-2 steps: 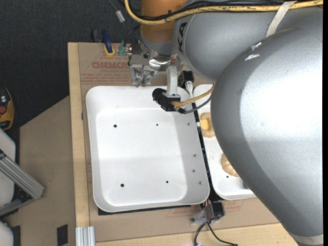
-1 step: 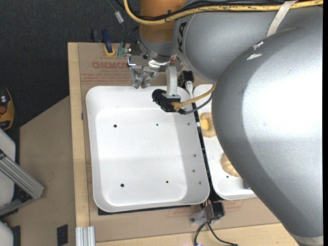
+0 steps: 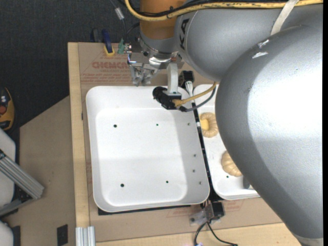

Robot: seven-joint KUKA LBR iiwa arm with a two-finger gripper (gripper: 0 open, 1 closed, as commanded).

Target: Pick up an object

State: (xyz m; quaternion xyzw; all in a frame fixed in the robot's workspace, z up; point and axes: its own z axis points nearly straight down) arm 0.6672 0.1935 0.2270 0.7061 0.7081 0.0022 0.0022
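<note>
My gripper (image 3: 142,77) hangs over the far rim of the left white bin (image 3: 102,152), near its back edge, with nothing visible in it. Two pale yellow, doughnut-like objects lie in the right bin (image 3: 225,188): one (image 3: 208,124) close to the divider between the bins, the other (image 3: 230,164) nearer the front, partly hidden by the arm. The grey arm with its orange band (image 3: 159,4) covers most of the right bin.
A black fitting with a yellow cable (image 3: 166,97) hangs from the wrist over the left bin's back right corner. The bins rest on a cardboard sheet (image 3: 82,70). Small clips (image 3: 108,42) sit at its far edge, and a black connector (image 3: 212,211) lies at the front.
</note>
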